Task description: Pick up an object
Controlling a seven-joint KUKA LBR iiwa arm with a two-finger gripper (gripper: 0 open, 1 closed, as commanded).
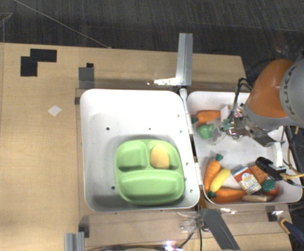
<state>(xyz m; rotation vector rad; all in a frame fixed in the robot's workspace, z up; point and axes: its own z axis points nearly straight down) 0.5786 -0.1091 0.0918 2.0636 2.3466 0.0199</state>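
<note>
Down in the right bin [293, 195] hangs the claw [230, 127], and I cannot tell if it grasps anything. Just left of the claw sit a green toy [206, 132] and an orange carrot [208, 116]. Below the claw lie more carrots [212, 172] and a banana [220, 179]. Far left, a green tray [147, 172] holds a yellow lemon [160, 156].
</note>
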